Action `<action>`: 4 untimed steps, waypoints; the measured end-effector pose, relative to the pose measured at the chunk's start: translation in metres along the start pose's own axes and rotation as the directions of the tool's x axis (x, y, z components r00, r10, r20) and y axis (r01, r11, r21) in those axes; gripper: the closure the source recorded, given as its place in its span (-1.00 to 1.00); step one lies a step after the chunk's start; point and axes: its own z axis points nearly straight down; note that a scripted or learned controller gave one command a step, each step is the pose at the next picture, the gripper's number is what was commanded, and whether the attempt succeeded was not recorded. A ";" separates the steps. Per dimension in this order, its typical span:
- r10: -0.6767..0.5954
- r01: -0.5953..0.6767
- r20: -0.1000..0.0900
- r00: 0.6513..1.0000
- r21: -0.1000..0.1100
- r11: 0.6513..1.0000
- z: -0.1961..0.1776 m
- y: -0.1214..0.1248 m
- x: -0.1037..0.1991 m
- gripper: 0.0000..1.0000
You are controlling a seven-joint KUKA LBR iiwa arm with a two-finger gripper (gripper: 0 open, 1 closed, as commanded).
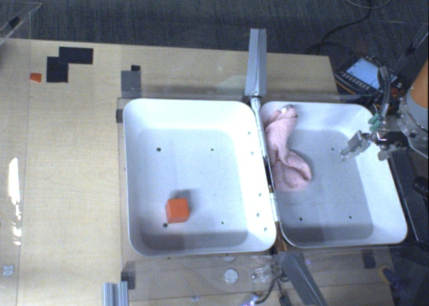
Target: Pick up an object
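You see crumpled pink cloth [284,150] lying against left wall of right-hand shallow white bin [382,231]. Two-finger gripper [365,142] hangs right of cloth, apart, nothing between fingers; finger spread hard to judge, arm cut off at frame edge. Small orange block [177,210] sits left of cloth, in left-hand white bin [134,164].

Two shallow white bins sit side by side on the wooden bench. In the left bin [134,164], an orange block [177,210] lies toward 7 o'clock, well apart from the walls. In the right bin [392,231], a pink cloth [285,154] lies crumpled along the wall at 9 o'clock, just beside the divider. The gripper [362,142] hangs over the right bin toward 3 o'clock, apart from the cloth, fingers spread and holding nothing.
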 end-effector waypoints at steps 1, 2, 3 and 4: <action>0.112 -0.112 -0.001 0.994 -0.008 0.994 0.158 0.025 0.062 -1.00; 0.013 -0.013 0.001 1.000 -0.017 1.000 0.162 0.100 0.055 -1.00; -0.373 0.373 -0.008 0.928 0.005 0.928 0.162 0.142 0.023 -1.00; -0.567 0.567 0.019 0.823 0.024 0.823 0.162 0.137 0.034 -1.00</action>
